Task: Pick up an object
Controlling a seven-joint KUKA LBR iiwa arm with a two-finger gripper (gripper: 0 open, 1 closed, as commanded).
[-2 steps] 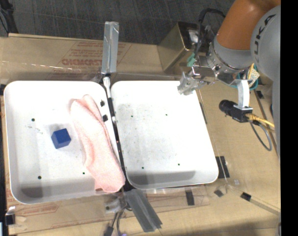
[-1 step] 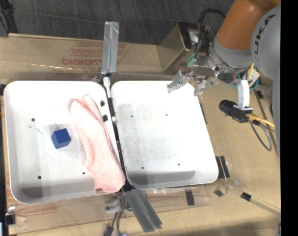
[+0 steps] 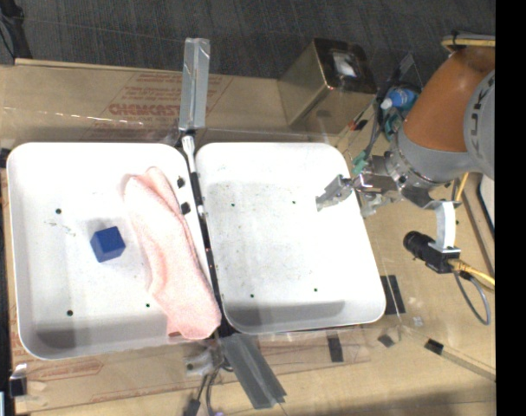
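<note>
Pink cloth [image 3: 172, 250] lies bunched lengthwise in the L bin [image 3: 37, 306]. It runs along that bin's R wall from the far-middle down to the near R corner, where its end rides up on the rim. Blue cube [image 3: 107, 243] sits on the L bin's floor approx mid-bin, near the cloth's L edge but not touching it. Both pickable things are in the L bin, well apart from the end effector [image 3: 330, 195].

End effector hangs over the R bin [image 3: 271, 267], toward its far R corner and just inside the R wall, tilted & pointing L. Can't tell from this angle whether it's wide or narrow. Grey arm [image 3: 444, 120] w/ orange band comes in from the R, its bulk over the tabletop [image 3: 436, 319] beside the bin.

R bin's floor shows fine dark specks & a few small dark dots. Bins sit side by side, meeting along a dark seam, on a cardboard sheet [image 3: 89, 102] w/ red print. Brass-coloured box [image 3: 319, 85] stands behind the R bin. Grey strip [image 3: 196, 85] runs back from the seam btwn the bins at the far side.
</note>
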